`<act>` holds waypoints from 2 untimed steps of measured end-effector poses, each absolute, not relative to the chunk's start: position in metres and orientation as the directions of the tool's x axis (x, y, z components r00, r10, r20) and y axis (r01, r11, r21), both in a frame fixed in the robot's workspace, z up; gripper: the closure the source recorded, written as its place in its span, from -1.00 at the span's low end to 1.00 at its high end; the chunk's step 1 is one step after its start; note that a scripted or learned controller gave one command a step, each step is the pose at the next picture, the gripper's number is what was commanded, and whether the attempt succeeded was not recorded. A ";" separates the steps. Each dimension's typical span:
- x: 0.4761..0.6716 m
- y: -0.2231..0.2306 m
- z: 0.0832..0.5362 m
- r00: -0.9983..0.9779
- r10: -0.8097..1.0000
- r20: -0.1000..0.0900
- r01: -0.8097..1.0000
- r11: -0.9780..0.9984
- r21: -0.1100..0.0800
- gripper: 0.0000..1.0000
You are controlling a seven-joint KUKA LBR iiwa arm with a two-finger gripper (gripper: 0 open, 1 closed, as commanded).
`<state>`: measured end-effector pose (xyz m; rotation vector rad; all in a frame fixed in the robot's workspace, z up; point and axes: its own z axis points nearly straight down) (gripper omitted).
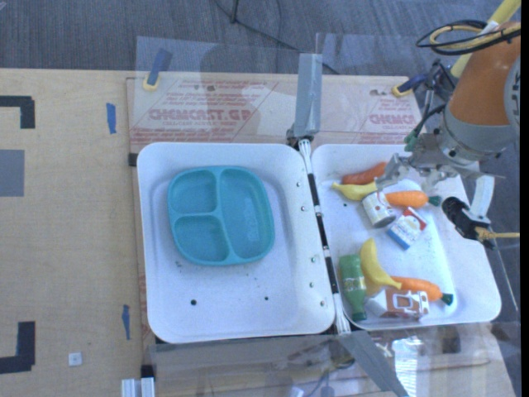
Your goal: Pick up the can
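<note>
The can (378, 211) is small and silver with a white label. It lies on its side in the upper middle of the right bin (483, 292). An orange carrot (407, 198) touches it on the right, and a yellow banana (355, 191) lies just above and left of it. My gripper (417, 170) hangs over the bin's upper part, a little above and right of the can, and it holds nothing that I can see. The grey arm with its orange band (483, 85) comes in from the upper right.
A second carrot (364, 174), a blue-and-white carton (403, 230), another banana (376, 267), a green bottle (354, 284), a third carrot (421, 286) and a red-and-white box (405, 304) share the right bin. A teal divided plate (221, 215) sits in the left bin (248, 304).
</note>
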<state>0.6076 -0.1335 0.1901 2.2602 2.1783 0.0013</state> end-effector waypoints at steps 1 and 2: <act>0.612 -0.111 0.088 -0.014 1.000 -0.001 1.000 0.014 0.008 -1.00; 0.613 -0.114 0.100 -0.011 1.000 -0.004 1.000 0.011 0.013 1.00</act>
